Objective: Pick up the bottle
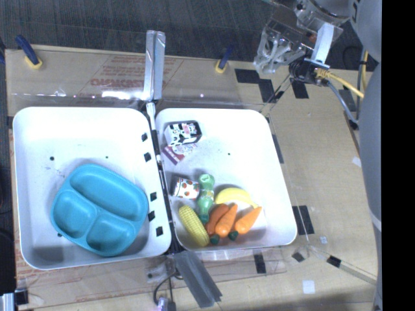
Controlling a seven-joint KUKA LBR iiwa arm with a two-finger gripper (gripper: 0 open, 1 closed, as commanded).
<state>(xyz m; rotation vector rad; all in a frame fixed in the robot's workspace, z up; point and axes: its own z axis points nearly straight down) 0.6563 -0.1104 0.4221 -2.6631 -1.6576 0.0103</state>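
Approach step, by the look of it, nothing grasped yet. Gripper (275,56) up in the upper right of the frame, beyond the far rim of the right bin (275,173); open or closed, cannot tell. Green bottle (205,196) low in that bin, wedged between a small cup (186,188), a banana (235,196), corn (193,225) and carrots (227,219). Next, probably: travel toward lower centre, then a careful descent onto the bottle amid the crowding.
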